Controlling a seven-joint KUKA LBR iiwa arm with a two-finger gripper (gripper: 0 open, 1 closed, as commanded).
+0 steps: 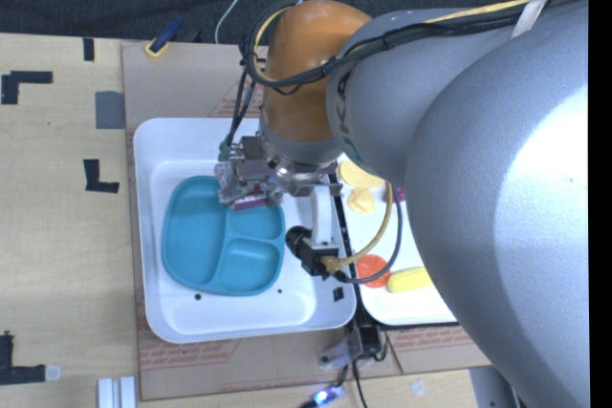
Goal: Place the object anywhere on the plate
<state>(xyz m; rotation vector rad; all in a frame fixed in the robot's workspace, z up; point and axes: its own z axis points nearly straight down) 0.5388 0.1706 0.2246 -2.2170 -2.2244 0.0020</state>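
Camera view from above: the grey arm [459, 139] fills the right side. Its gripper [251, 188] hovers over the blue divided plate [222, 244] in the left white bin [153, 205], apparently clamped on a small purple object [251, 202]. Lowering before release would help it stay on the plate. No readable writing.

The plate [215, 248] lies in the left bin [153, 205]. The gripper [247, 186] hangs over the plate's far right edge. Small items [402, 279] lie in the right bin [421, 306].

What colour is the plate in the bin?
Blue-teal plate, seen in the camera view.
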